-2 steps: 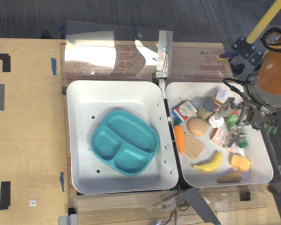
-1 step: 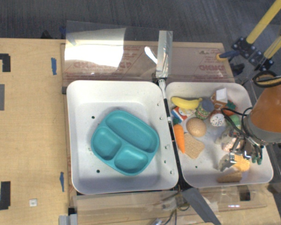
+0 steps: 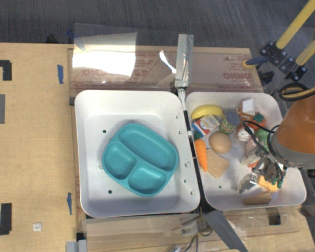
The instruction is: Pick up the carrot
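Note:
The orange carrot (image 3: 200,154) lies lengthwise along the left wall of the right bin (image 3: 293,195), just left of a tan cracker (image 3: 217,165) and below a small carton. My gripper (image 3: 251,181) hangs low over the bin's lower right part, about a hand's width to the right of the carrot and apart from it. Cluttered items around the gripper's tip hide its lower end. The arm's orange band (image 3: 302,131) sits above it at the right edge.
The right bin also holds a banana (image 3: 208,111), a beige egg (image 3: 219,142), a die and several small toys near the gripper. A teal divided plate (image 3: 140,159) lies in the left bin (image 3: 89,140). A clear panel stands behind the bins.

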Tool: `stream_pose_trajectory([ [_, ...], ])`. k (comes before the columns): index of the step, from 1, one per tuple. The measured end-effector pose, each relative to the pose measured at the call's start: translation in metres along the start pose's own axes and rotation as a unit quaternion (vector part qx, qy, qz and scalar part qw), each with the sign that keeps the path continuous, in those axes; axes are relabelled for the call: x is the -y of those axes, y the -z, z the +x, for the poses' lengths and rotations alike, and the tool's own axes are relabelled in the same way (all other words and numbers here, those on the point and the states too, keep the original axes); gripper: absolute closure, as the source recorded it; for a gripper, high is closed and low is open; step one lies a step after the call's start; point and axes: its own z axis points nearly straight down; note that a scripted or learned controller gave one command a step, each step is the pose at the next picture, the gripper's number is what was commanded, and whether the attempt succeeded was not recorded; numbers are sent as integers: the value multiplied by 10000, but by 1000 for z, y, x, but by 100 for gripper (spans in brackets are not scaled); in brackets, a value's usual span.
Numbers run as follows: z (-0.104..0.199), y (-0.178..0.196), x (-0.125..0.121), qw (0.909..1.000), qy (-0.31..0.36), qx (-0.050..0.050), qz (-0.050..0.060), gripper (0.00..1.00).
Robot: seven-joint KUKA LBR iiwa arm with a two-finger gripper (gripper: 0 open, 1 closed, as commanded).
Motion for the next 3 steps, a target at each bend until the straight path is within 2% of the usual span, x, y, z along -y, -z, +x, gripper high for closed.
stream_pose_trajectory([
  [1,-2,12,-2,10000,15,40,-11,100],
  [2,4,8,5,9802,1978,-36,-6,100],
  [3,18,65,-27,9845,1751,3,-14,100],
])
